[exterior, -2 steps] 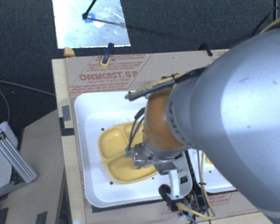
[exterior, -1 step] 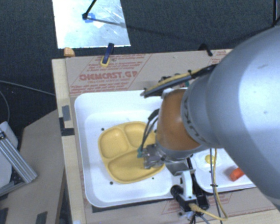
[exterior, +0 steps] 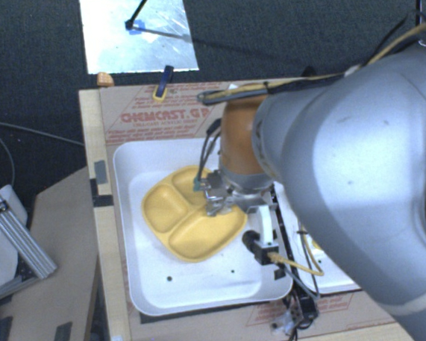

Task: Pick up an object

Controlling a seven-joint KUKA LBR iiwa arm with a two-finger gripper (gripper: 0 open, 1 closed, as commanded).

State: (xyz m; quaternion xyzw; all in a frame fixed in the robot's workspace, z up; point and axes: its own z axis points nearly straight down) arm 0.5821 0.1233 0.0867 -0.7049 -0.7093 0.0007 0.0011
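A yellow divided plate (exterior: 180,218) lies in the left white bin (exterior: 153,284), tilted a little toward the bin's centre. My gripper (exterior: 218,203) hangs under the orange wrist band, down at the plate's right edge, over its upper right compartment. The wrist body hides the fingertips, and I cannot tell whether they touch the plate.
The big grey arm covers most of the right bin (exterior: 336,281), where a bit of yellow shows at the rim. Cables run along the divider between the bins. A cardboard board (exterior: 155,115) lies behind the bins, and a shiny sheet (exterior: 139,30) on the dark floor.
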